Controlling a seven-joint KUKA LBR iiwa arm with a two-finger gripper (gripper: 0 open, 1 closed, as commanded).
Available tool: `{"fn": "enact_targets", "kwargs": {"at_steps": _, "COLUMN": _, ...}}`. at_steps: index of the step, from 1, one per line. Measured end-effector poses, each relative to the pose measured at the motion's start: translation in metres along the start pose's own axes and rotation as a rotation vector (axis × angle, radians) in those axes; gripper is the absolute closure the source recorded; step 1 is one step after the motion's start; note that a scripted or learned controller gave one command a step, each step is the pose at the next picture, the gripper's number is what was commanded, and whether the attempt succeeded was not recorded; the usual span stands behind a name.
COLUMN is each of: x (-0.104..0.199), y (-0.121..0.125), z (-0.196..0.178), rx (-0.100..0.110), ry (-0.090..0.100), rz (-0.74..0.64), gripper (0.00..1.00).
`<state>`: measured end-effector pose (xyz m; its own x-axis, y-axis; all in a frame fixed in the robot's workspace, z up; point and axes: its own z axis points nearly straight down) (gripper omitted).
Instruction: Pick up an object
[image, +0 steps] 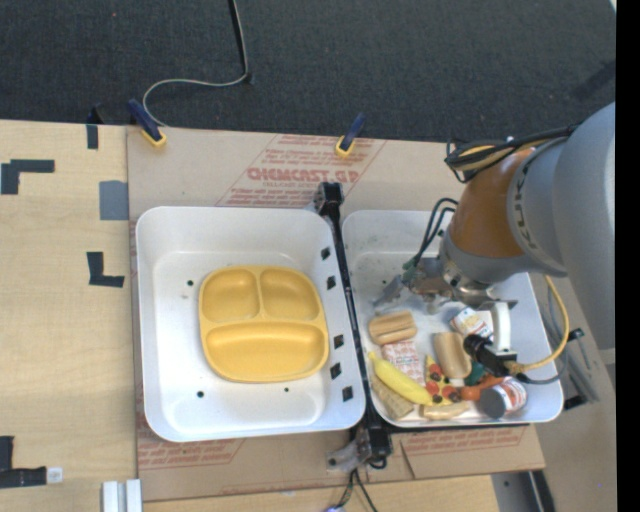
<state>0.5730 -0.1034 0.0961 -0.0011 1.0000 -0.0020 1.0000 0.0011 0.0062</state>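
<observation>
The gripper (405, 283) hangs low in the right bin (385, 228), above the hot dog (392, 327). I cannot tell its grip. Nothing looks picked up yet.

A robotics lab is indicated: two white bins (150, 300) are clamped onto a cardboard sheet (290, 170) left of the gripper (415, 285), with black tape marks (100, 268) farther left.
</observation>
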Motion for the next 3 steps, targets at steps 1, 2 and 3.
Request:
{"fn": "enact_targets", "kwargs": {"at_steps": 1, "x": 0.000, "y": -0.088, "z": 0.009, "rx": 0.004, "ry": 0.002, "rz": 0.002, "gripper": 0.00}}
{"fn": "enact_targets", "kwargs": {"at_steps": 2, "x": -0.001, "y": -0.088, "z": 0.000, "rx": 0.001, "ry": -0.001, "rz": 0.003, "gripper": 1.00}}
{"fn": "enact_targets", "kwargs": {"at_steps": 3, "x": 0.062, "y": -0.088, "z": -0.131, "rx": 0.006, "ry": 0.002, "rz": -0.001, "gripper": 1.00}}
